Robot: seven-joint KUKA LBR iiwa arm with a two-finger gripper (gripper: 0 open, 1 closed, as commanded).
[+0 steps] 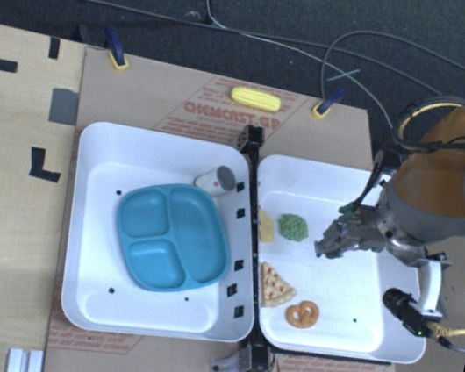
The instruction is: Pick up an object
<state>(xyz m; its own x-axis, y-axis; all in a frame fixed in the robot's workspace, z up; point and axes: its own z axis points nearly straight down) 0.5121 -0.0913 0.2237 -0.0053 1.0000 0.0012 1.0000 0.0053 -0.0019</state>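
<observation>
The left bin (87, 226) holds a blue divided plate (173, 237), lying flat with its three compartments facing up. At the plate's far right corner a small white cup (216, 180) lies on its side against the divider between the bins. Beyond the bins, on the cardboard sheet (142, 93), a yellow corn cob (255, 98) rests well apart from everything else.

In the right bin (366, 338), a pale yellow piece (265, 227) sits right at the left wall, and just beside it, to its right, is a green broccoli floret (293, 227). Nearer the camera, a pizza slice (274, 284) lies close to the left wall, with a brown pretzel (302, 313) just to its right and a little nearer.

The gripper (329, 247) hangs over the middle of the right bin, right of the broccoli and apart from it, with the grey arm (433, 185) and its orange band behind it. Whether the dark tips are apart or together cannot be told, and no object is seen between them
</observation>
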